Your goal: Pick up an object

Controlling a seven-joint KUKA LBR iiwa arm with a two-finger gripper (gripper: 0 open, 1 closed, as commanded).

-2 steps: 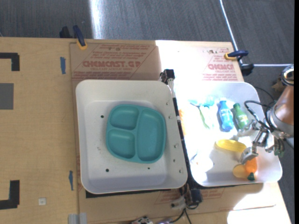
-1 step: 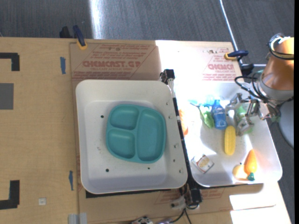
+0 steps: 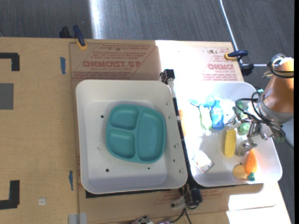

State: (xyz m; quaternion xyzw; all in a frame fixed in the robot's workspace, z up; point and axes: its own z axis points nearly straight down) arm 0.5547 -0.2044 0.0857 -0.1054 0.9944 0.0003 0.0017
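Two white bins (image 3: pixel 88 125) rest on a cardboard-covered bench (image 3: pixel 32 125) above grey carpet (image 3: pixel 154 8).

A teal divided plate (image 3: pixel 136 132) lies in the left white bin (image 3: pixel 88 125), roughly centred. The bin rests on brown cardboard (image 3: pixel 117 59) printed with red lettering, spread over the tabletop (image 3: pixel 32 125). Blue clamps (image 3: pixel 79 36) grip the cardboard's far edge, and grey carpet (image 3: pixel 163 8) lies beyond.

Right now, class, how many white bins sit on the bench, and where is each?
2. The left bin holds a teal divided plate. The right bin holds the small objects, with the gripper over it. Bright glare there may hide detail.
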